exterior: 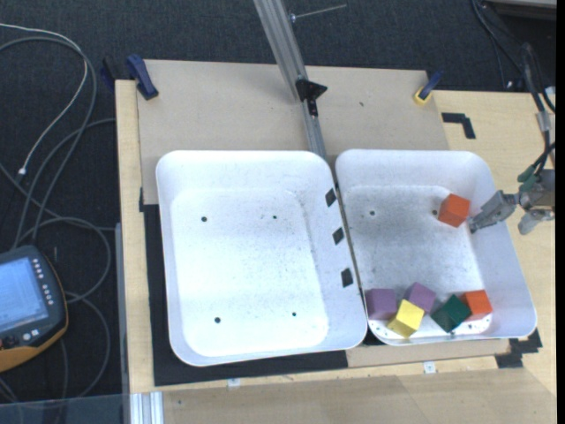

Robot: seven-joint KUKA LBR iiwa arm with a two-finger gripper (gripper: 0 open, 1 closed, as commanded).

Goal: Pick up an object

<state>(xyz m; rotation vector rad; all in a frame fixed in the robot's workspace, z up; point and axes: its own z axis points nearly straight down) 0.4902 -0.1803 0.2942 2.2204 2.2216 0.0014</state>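
An orange cube (pixel 454 210) lies in the upper right part of the right bin (pixel 415 170). My gripper (pixel 506 220) reaches in from the right edge, over the bin's right rim, just right of that cube. It is open, and nothing sits between the fingers. The left fingertip (pixel 481 220) points toward the cube's lower right side, a small gap apart. Along the bin's front wall lie two purple cubes (pixel 381 303), a yellow cube (pixel 407 317), a green cube (pixel 452 311) and a second orange cube (pixel 478 303).
The left bin (pixel 177 170) sits beside the right one, with black clips (pixel 337 234) along the shared edge. A metal pole (pixel 282 42) slants over the bench from the top. Cables and a pendant (pixel 26 303) lie left of the bench.
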